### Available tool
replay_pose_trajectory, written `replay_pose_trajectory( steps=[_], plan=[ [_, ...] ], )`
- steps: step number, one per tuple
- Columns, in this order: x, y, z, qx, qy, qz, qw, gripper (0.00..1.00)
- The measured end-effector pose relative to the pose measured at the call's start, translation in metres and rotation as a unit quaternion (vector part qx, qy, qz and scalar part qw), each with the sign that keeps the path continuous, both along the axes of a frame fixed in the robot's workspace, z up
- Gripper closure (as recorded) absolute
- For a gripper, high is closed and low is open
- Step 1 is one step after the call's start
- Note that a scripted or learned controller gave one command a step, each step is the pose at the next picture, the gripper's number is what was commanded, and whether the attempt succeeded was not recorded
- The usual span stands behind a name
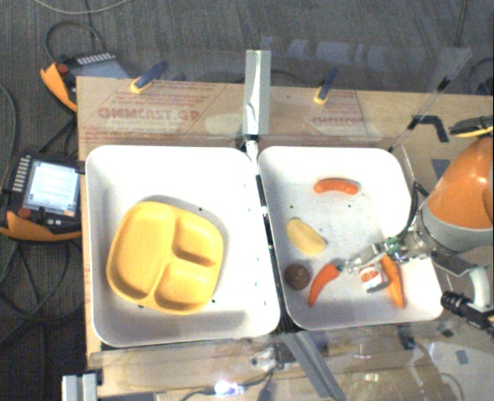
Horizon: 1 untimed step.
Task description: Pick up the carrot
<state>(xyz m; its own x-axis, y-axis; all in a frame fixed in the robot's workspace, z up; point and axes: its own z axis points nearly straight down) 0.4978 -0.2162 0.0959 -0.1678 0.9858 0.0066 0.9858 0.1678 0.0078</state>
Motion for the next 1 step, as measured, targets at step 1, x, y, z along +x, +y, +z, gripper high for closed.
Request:
replay_pose_trajectory(
  steps=[1],
  plan=[
    [0.0023,-0.0026,0.0130,-0.0025,-0.004,-0.001,1.0000,1.00]
  ],
)
